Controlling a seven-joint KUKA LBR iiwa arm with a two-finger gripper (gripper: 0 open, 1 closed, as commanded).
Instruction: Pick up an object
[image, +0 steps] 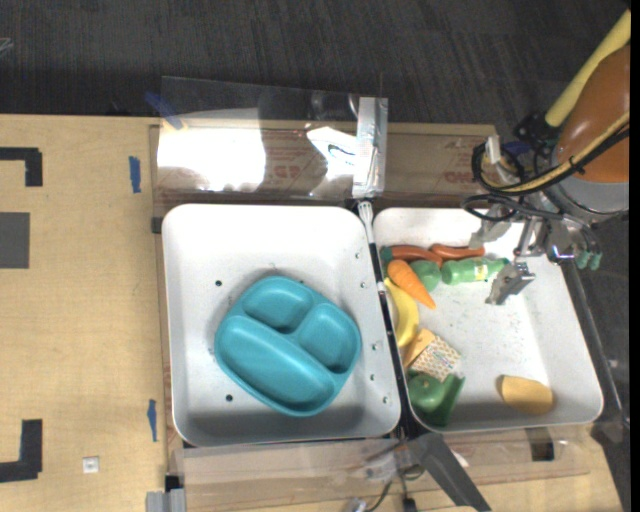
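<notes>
Objects for picking all sit in the right-hand shallow white bin, and most of them crowd its left wall. From my seat I read an orange plastic carrot lying at a slant near the upper left, a second thin orange piece above it, and a green plastic bottle lying on its side just right of the carrot. Below them a yellow banana hugs the left wall, then a tan cracker-like square, then a dark green pepper down in the lower left corner. One yellowish-orange rounded lump lies apart from the rest, near the bottom edge, with bare floor around it.

My gripper hangs at the top of that bin, just right of the bottle's end, fingers pointing down. I cannot tell whether the claw is open or closed from this angle; I see nothing between its fingers. The grey arm with its orange band comes in over the upper right corner.

Open room: the middle and right of this bin are bare. The left-hand white bin carries a teal divided plastic tray, sitting toward its lower middle, with free floor along its top and left edges.
</notes>
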